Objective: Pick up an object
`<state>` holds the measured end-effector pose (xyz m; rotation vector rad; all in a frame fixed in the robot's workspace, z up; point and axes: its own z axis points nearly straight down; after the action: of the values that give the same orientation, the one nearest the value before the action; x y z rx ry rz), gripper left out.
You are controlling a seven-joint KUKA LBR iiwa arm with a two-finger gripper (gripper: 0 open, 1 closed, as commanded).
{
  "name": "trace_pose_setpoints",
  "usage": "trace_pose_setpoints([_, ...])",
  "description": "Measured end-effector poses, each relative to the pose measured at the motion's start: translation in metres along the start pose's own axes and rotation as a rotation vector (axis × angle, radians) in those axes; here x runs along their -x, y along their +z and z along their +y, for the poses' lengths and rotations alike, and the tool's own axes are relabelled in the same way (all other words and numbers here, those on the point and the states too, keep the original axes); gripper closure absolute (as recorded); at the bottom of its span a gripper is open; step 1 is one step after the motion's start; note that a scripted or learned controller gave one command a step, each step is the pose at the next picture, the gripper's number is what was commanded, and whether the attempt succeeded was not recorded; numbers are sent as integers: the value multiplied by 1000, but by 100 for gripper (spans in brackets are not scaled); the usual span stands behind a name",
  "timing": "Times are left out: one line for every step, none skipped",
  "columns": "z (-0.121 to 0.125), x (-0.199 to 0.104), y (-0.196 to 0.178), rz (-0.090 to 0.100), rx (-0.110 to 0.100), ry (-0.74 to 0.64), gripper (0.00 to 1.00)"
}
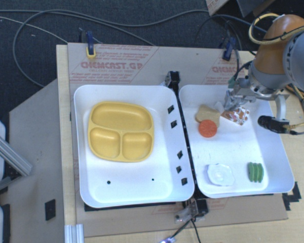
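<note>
I've got the arm (278, 44) coming in from the upper right of the frame, wrist bent down over the far corner of the right bin (273, 151). The gripper (236, 101) sits low over a small packet w/ red and white print (238, 116), which is my likely pick target since it's right under the tool. Can't tell the state of the jaws from this angle; the wrist body hides them, and I don't see the packet lifted or clamped.

Other candidates in the same bin: a tan block (207, 113) touching a red disc (208, 128) just left of the packet, a white round lid (220, 174) near the bottom edge, and a green piece (255, 171) at lower right, well apart from the rest. Loose spread probably gives each item grasp room.

Left bin (91, 176) holds a yellow divided tray (121, 130), upper left part, likely a drop spot. Both bins sit on the table (121, 65), held by clamps (90, 43).
</note>
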<state>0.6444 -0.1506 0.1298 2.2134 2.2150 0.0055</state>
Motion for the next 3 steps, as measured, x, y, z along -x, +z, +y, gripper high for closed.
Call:
trace_pose_setpoints([7, 9, -58, 2, -2, 0, 100])
trace_pose_setpoints([8, -1, -115, 3, -2, -1, 100])
trace_pose_setpoints([10, -1, -148, 4, -5, 0, 100])
